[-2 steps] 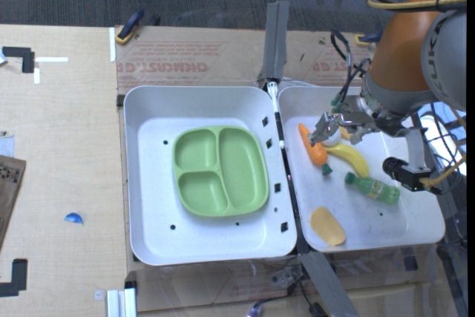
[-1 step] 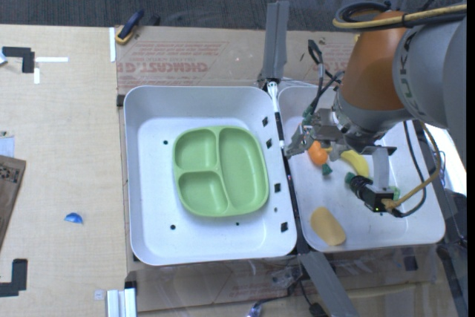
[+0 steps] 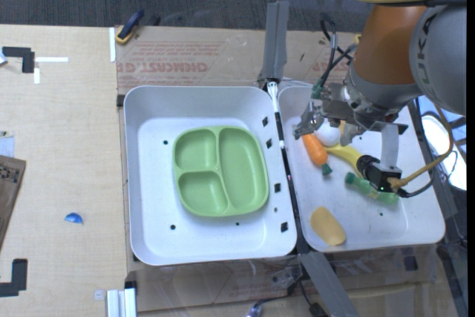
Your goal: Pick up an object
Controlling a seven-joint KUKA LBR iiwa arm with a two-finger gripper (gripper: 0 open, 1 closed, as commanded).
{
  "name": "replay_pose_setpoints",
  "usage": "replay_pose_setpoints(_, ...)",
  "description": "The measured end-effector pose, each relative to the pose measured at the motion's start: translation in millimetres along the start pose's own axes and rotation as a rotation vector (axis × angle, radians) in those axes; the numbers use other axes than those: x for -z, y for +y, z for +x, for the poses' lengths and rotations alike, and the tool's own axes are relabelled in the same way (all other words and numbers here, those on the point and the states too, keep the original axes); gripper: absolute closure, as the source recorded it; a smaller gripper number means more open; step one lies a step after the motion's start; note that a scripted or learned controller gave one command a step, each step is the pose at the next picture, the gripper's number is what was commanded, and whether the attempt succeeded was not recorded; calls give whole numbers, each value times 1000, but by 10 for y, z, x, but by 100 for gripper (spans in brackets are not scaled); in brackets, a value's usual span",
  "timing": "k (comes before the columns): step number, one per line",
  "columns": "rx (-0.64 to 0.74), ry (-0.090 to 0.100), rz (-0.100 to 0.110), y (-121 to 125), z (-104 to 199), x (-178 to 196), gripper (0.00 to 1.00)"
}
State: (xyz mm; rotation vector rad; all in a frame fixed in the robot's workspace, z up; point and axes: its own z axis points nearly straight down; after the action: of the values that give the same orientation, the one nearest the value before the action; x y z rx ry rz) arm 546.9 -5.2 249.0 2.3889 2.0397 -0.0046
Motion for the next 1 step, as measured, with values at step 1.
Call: replay_pose_setpoints(1, 96, 0, 1, 332, -497, -274, 0)
